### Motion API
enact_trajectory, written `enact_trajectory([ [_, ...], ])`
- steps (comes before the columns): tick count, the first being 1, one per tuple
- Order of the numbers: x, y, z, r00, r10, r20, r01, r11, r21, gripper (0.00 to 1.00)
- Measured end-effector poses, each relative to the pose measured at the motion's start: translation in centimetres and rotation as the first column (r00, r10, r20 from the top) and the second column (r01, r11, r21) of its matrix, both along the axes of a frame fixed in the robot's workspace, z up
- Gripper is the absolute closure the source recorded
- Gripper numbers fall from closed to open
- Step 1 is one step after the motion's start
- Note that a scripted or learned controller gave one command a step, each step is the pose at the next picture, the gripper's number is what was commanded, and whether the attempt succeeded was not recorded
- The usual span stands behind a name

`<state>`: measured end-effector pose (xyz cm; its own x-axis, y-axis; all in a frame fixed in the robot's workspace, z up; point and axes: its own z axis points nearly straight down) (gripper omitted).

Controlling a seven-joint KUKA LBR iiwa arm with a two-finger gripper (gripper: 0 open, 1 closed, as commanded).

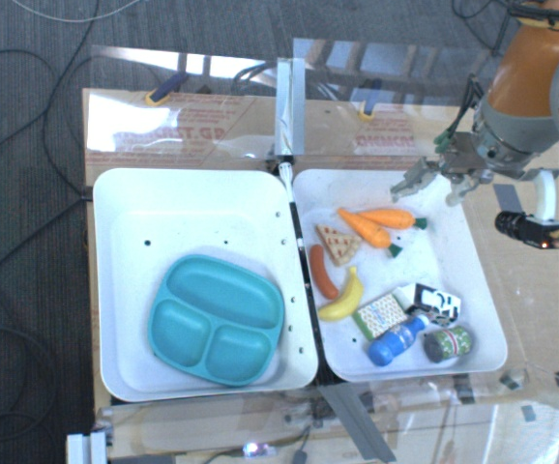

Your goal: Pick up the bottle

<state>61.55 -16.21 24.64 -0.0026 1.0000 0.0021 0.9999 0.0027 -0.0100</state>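
A blue bottle [396, 341] lies on its side near the front of the right bin [473, 259], its cap pointing up and to the right. It rests between a green-and-white card and a green can. My gripper [435, 183] hangs over the far right corner of the same bin, well behind the bottle. Its two fingers are spread apart with nothing between them.
Two toy carrots [374, 224], a waffle piece [338, 244], a sausage [323, 272] and a banana [344, 297] lie in the right bin. A card [380, 314], a black-and-white item [439, 304] and a can [448, 344] crowd the bottle. A teal divided tray [217, 319] sits in the left bin [163, 211].
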Motion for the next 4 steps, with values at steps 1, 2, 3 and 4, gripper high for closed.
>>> enact_trajectory([
  [1,-8.7,-0.5,-11.1,1.0,-0.025,-0.002,0.025,1.0,0.001,0.0],
  [2,-12.4,2.4,-15.6,0.987,0.158,0.03,-0.158,0.987,-0.016,0.0],
  [3,-11.7,3.3,-13.6,0.987,0.16,0.002,-0.16,0.987,0.003,0.0],
  [4,-12.7,5.7,-15.6,0.897,0.442,0.02,-0.442,0.897,-0.019,0.0],
])
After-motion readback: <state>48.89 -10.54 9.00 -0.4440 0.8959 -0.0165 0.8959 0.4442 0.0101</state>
